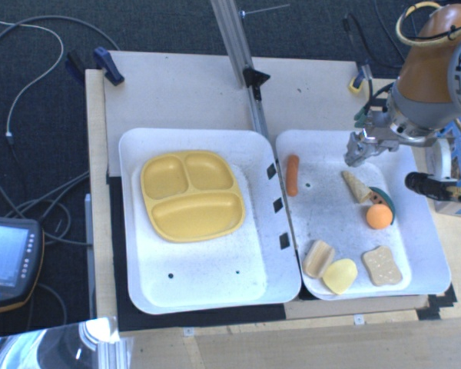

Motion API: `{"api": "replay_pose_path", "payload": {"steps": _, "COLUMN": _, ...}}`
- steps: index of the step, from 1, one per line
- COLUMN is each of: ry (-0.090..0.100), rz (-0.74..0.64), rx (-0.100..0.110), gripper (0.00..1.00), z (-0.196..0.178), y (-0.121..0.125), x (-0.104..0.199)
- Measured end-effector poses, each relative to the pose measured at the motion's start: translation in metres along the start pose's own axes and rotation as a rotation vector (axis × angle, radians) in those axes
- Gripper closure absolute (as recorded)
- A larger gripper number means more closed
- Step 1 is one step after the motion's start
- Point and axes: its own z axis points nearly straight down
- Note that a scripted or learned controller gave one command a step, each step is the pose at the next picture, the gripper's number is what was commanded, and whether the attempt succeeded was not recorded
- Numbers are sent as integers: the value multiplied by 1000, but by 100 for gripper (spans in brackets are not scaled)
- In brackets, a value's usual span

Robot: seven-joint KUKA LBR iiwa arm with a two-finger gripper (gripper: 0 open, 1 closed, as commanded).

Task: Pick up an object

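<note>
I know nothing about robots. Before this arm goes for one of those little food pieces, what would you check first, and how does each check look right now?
1. Objects within reach: ok. The right bin holds an orange ball, a cone, a sausage, a cracker and more.
2. Gripper over that bin: ok, above its upper part.
3. Nearest target: ok. The cone lies just below the gripper.
4. Fingers open: cannot tell.
5. Gripper already carrying something: cannot tell.
6. Crowding around the cone: not ok. The orange ball and a dark green piece sit close beside it.
</note>
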Motion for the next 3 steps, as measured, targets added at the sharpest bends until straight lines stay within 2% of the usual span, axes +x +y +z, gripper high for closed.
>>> {"api": "replay_pose_path", "payload": {"steps": 1, "ry": 0, "rz": 0, "rx": 1, "gripper": 100, "z": -38, "y": 2, "x": 0}}
{"api": "replay_pose_path", "payload": {"steps": 3, "ry": 4, "rz": -4, "rx": 10, "gripper": 100, "z": -29, "y": 11, "x": 116}}
